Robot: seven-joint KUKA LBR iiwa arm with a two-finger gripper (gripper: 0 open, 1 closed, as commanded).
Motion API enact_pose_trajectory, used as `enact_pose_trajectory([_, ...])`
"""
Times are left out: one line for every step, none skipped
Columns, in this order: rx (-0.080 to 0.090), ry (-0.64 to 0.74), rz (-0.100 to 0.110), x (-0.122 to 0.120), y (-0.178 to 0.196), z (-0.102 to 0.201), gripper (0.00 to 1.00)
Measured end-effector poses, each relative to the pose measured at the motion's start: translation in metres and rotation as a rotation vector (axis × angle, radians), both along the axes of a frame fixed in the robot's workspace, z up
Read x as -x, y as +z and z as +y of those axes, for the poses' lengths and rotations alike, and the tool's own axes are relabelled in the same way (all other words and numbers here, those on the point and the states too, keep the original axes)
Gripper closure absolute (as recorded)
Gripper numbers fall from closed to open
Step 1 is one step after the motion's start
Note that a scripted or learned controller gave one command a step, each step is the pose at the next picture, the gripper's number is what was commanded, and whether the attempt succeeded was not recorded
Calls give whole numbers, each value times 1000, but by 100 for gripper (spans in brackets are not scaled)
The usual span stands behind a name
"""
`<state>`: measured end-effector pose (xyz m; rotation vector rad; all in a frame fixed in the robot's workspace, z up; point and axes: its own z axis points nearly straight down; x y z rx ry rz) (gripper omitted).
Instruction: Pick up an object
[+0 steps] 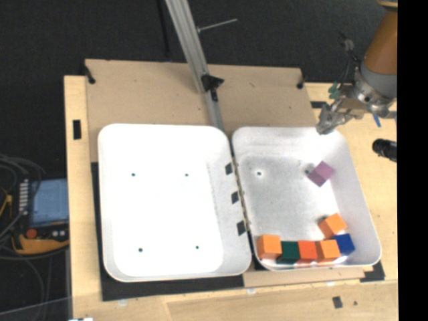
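A purple block [320, 173] lies alone in the upper middle of the right bin [281, 199]. Along that bin's near edge sit several blocks in a row: orange [269, 245], dark green [289, 251], red-orange [307, 250], orange [328, 249] and blue [344, 243], with another orange block [333, 225] just above them. My gripper [327, 124] hangs over the bin's far right corner, up and to the right of the purple block, with nothing seen between its fingers.
The left bin [164, 199] sits beside the right one, joined by dark clips along the shared edge. A slanted metal rail [194, 45] runs from the top down to the bins' junction. Cables and a blue box [50, 202] lie off the bench at left.
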<state>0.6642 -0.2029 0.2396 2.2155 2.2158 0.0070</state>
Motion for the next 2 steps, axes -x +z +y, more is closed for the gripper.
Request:
enact_pose_trajectory([0,3,5,-1,3,0,100])
enact_pose_trajectory([-2,6,7,22,14,49,100])
